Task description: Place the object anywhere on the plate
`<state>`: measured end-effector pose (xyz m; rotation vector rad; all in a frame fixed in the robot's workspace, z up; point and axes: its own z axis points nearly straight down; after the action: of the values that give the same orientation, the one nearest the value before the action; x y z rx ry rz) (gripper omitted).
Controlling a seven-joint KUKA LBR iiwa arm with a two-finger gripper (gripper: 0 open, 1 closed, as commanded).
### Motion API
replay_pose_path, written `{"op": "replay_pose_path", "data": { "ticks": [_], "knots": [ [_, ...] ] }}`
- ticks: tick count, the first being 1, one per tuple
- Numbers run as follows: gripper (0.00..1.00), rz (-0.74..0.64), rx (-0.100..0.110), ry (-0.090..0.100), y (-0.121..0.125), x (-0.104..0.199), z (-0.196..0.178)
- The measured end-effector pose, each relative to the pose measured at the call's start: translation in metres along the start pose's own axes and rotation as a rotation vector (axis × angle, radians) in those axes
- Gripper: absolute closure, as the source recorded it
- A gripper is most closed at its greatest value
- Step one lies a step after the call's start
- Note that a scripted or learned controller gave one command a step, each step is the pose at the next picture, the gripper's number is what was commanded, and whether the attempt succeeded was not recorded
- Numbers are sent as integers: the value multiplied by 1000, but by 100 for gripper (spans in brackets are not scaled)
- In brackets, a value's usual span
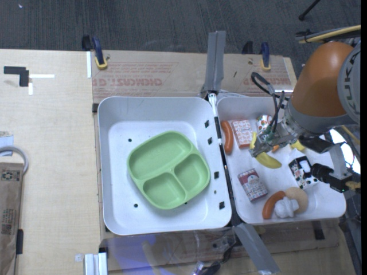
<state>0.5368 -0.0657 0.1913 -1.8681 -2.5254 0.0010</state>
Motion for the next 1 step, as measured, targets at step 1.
{"op": "replay_pose_path", "data": {
  "ticks": [1],
  "knots": [
    [100, -97, 2, 0, 3, 55, -6]
  ]
}}
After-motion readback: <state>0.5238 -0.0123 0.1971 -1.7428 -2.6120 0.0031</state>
